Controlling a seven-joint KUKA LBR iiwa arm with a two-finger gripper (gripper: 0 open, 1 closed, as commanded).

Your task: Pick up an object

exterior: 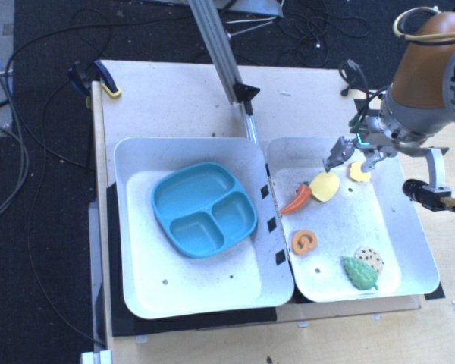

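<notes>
Pale bench (174, 97) has 2 shallow white bins sitting on it side by side, left bin (136, 279) touching the right bin (409, 233).

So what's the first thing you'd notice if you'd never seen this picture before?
Probably the big blue plastic tray with three compartments, sitting in the left white bin. Next, the grey robot arm with its orange band reaching in from the right, its gripper above the right white bin. There lie small toy foods: an orange carrot, a yellow lemon and a green leafy piece.
</notes>
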